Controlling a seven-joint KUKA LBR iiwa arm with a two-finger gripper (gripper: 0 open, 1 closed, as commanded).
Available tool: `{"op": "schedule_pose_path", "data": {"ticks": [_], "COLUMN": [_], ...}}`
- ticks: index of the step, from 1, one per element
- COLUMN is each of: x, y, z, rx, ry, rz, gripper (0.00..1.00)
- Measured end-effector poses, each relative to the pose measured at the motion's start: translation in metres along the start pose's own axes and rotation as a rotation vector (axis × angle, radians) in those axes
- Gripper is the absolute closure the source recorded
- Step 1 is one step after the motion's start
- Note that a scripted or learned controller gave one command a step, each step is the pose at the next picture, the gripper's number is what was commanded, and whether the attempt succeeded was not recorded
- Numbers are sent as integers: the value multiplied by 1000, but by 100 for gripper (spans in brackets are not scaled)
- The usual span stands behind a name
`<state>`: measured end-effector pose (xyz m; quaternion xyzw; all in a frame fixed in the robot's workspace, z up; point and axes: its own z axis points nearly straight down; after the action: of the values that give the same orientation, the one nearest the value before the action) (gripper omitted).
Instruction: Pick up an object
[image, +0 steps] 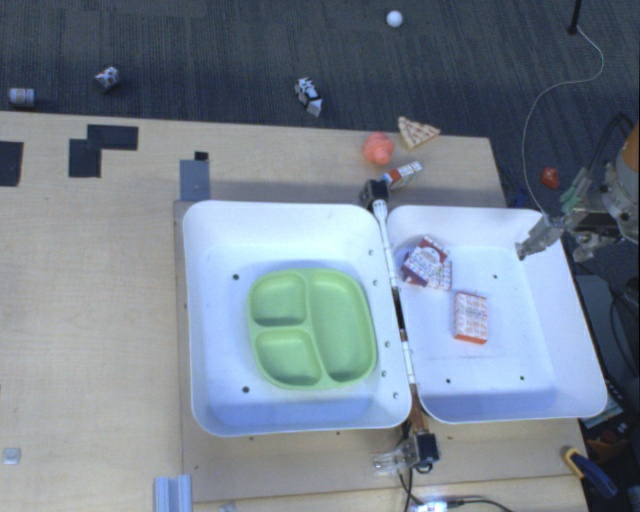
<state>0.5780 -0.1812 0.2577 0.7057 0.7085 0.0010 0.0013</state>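
Nothing had been picked up yet. The gripper (537, 241) hung at the frame's right edge above the right bin (520, 385); whether it was open I could not tell. Two packets, one red-and-white (425, 264), one orange (470, 317), lay untouched mid-bin.

We look down from high above the bench (90, 300), tilted a little toward twelve o'clock. Both white bins sit side by side in the middle: the left bin (215, 300) and the right bin (520, 350). The floor (250, 50) shows at twelve o'clock.
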Motion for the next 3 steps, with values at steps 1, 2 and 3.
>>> {"op": "schedule_pose_path", "data": {"ticks": [1, 2, 3], "x": [17, 46, 46], "y": [37, -17, -14], "z": [149, 171, 159], "rx": [5, -3, -10], "ry": [2, -1, -1], "rz": [-1, 2, 1], "gripper": [0, 0, 100]}}
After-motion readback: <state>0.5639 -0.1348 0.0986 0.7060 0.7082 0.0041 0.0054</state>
